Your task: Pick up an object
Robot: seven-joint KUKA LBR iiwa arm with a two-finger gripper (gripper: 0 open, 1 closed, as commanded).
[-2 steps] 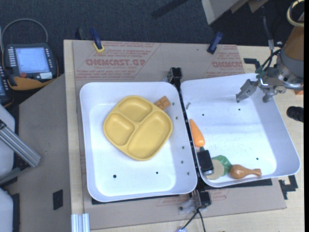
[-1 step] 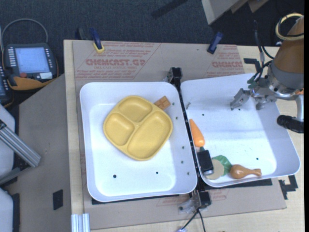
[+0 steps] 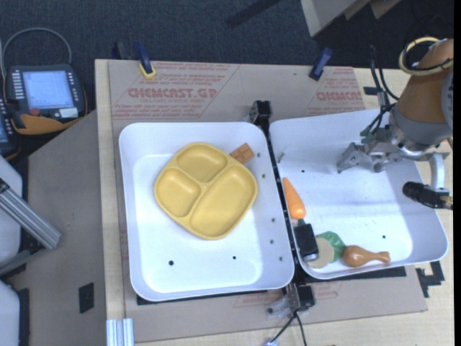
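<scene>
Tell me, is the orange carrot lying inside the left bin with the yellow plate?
No. The carrot lies in the right bin, near its left wall, while the yellow plate sits in the left bin.

Grey arm (image 3: 421, 117), orange band (black cables alongside), metal hand (image 3: 360, 157).

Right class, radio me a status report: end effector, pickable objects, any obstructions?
End effector over right bin, nothing held. Carrot, drumstick along near-left edge. Yellow divided plate in left bin.

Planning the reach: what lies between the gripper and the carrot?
Bare white floor of the right bin separates gripper and carrot, in the camera view.
</scene>
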